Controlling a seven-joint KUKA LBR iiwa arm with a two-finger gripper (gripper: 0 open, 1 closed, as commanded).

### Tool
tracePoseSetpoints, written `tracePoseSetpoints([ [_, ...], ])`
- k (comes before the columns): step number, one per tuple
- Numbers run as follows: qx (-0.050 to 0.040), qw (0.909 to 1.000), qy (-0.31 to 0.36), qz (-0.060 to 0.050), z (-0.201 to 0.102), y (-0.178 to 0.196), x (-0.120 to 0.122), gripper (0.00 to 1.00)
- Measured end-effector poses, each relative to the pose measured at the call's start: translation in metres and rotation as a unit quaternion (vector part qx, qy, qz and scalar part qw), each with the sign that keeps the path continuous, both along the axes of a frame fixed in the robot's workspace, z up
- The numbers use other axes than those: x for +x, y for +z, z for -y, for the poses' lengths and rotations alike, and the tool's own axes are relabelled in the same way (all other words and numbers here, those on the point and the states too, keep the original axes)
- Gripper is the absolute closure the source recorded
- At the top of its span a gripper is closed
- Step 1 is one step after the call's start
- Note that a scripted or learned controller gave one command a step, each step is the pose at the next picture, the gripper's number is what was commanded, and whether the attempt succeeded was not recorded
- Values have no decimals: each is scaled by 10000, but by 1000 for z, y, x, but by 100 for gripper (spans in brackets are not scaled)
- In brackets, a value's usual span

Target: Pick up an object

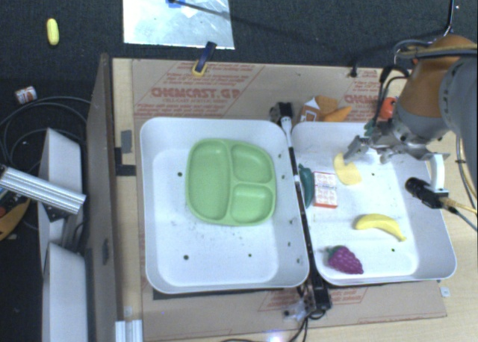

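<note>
We see a green divided plate (229,182) lying in the left bin (168,258). In the right bin (437,258), a red-and-white packet (325,189) sits near the divider, purple grapes (345,259) at six o'clock and a banana (380,225) at four o'clock. At twelve o'clock the gripper (357,147) hovers touching a pale yellow object (346,171); we cannot tell its state.

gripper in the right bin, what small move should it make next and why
Probably ease straight down and close: the gripper sits just above the pale yellow object in the right bin, nearer than the banana or grapes.
</note>
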State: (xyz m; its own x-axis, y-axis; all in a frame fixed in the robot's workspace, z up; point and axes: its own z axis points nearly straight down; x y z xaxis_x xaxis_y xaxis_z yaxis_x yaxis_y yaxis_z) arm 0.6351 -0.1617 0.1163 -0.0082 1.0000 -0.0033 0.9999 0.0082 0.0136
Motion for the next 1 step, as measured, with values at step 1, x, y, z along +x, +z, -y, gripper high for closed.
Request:
tracePoseSetpoints([
  [1,26,9999,-69,-103,26,-34,-99,0],
])
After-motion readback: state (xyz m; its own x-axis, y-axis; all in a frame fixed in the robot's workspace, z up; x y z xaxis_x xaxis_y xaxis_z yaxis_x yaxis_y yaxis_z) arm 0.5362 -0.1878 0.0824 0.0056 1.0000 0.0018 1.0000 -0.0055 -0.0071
